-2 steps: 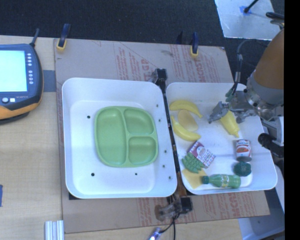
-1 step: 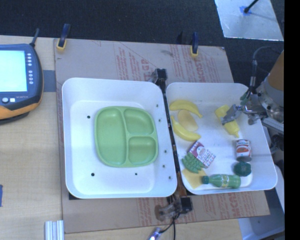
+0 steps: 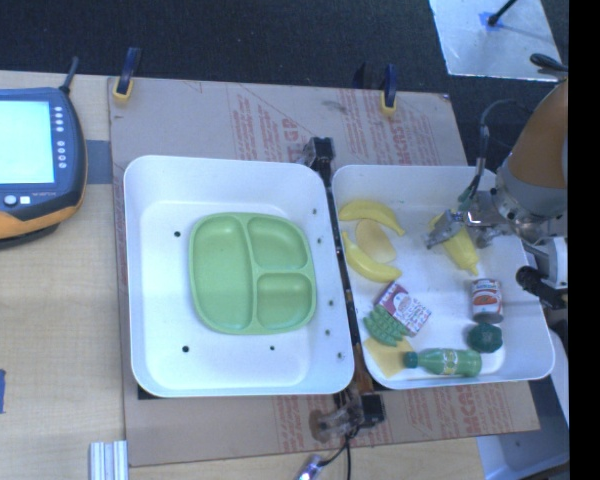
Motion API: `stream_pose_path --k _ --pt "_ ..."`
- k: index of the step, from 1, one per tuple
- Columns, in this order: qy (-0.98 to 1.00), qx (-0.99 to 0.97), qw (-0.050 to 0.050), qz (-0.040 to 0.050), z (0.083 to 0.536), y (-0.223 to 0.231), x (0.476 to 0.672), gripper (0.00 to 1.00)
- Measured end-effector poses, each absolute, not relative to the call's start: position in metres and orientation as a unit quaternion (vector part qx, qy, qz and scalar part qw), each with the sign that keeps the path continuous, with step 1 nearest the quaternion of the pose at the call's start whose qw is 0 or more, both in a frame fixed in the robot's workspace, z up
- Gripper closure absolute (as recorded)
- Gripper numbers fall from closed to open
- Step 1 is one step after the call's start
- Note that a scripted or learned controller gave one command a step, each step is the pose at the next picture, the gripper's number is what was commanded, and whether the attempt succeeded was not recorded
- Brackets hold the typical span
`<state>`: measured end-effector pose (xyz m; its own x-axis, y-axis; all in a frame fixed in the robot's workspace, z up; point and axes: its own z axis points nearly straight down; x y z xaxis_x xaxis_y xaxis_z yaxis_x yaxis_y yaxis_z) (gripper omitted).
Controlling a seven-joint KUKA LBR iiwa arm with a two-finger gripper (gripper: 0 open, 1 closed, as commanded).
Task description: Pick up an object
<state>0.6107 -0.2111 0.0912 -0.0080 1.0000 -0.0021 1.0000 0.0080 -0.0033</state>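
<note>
My gripper (image 3: 450, 230) is low over the upper right part of the right bin (image 3: 420, 180), at the end of the grey arm with the orange band (image 3: 540, 138). A small yellow object (image 3: 464, 254) lies directly at its tip, touching or just beneath it. It is too small to tell whether the object is held. Further left in this bin are two yellow bananas (image 3: 371, 212) (image 3: 370, 264) with a pale yellow slice (image 3: 376, 239) between them.
The right bin also holds a red-and-white packet (image 3: 406, 308), a green leafy item (image 3: 382, 326), a green bottle (image 3: 443, 362), a small can (image 3: 486, 298) and a dark green round piece (image 3: 485, 338). A green divided plate (image 3: 252, 271) sits in the left bin (image 3: 140, 268). A control pendant (image 3: 20, 163) lies far left.
</note>
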Motion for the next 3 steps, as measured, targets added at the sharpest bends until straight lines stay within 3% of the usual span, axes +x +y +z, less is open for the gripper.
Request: stream_pose_path --k 1,2,3 --pt "-0.711 -0.703 -0.001 0.0020 0.102 -0.212 0.611 1.00" --pt "-0.709 -0.705 0.001 0.0015 0.164 -0.168 0.546 1.00" --pt "-0.710 -0.704 0.001 0.0013 0.198 -0.108 0.560 1.00"
